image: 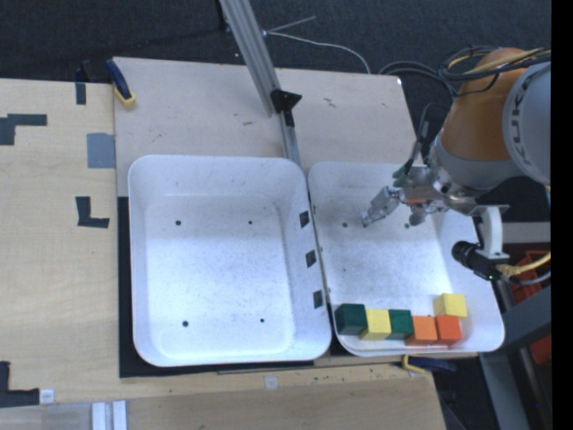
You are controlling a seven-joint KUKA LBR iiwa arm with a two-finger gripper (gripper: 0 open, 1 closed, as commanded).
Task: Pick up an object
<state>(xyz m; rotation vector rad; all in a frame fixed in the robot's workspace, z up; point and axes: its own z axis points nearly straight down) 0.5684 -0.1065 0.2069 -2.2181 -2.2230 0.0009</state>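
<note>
A row of blocks [398, 322], green, yellow, orange and red, is seen along the near wall of the right bin [358, 195]; none has been lifted. The approach step appears to be in hand: a descent toward the near edge would be called for next. The gripper [380, 208] hangs over the bin's far part, nothing gripped; its opening cannot be judged.

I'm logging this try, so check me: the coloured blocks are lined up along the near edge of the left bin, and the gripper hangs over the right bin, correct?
Not quite. The camera view shows the coloured blocks along the near edge of the right bin, not the left bin. The gripper does hang over the right bin, apart from the blocks.
</note>
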